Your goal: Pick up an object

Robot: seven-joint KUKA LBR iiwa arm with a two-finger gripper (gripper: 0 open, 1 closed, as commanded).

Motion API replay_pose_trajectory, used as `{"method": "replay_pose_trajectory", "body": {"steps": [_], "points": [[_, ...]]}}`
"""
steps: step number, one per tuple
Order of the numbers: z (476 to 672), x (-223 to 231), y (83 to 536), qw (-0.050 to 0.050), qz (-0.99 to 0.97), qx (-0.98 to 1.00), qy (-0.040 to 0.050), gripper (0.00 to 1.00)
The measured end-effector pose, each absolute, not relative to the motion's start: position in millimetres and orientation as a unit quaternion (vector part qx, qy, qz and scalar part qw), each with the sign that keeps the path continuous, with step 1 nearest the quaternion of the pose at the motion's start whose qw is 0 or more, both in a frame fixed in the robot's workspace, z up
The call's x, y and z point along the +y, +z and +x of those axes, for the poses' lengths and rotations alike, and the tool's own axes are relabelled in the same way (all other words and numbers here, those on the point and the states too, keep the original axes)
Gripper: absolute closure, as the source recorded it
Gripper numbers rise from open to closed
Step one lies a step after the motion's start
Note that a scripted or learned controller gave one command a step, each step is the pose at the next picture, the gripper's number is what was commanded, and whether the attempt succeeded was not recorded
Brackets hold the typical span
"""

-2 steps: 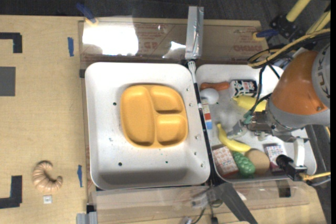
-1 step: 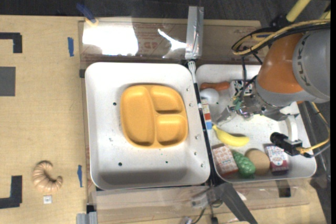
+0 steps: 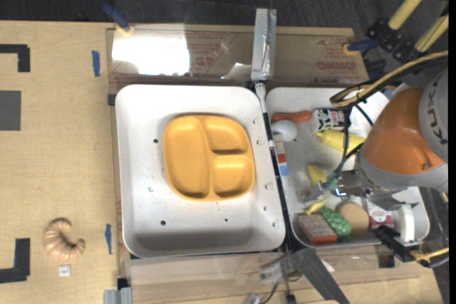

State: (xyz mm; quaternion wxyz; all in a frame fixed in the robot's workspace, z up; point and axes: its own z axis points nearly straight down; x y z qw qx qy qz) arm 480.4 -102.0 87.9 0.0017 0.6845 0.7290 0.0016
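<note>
You can't tell how the gripper (image 3: 340, 189) stands; with the yellow piece (image 3: 317, 173) and green piece (image 3: 335, 219) crowding beside it, expect a miss.

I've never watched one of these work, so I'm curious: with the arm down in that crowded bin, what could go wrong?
The objects in the right bin lie packed together: the green piece, the brown block and the tan ball touch or nearly touch, so the gripper might grab two or knock one aside. The arm's orange band hides part of the bin from the camera.
</note>
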Motion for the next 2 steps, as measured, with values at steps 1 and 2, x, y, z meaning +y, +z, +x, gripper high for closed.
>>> {"method": "replay_pose_trajectory", "body": {"steps": [1,2], "points": [[482.7,-102,99,0.005,0.685,0.729,0.0034,1.0],[554.2,-40,185,0.0,0.762,0.648,0.001,1.0]]}}
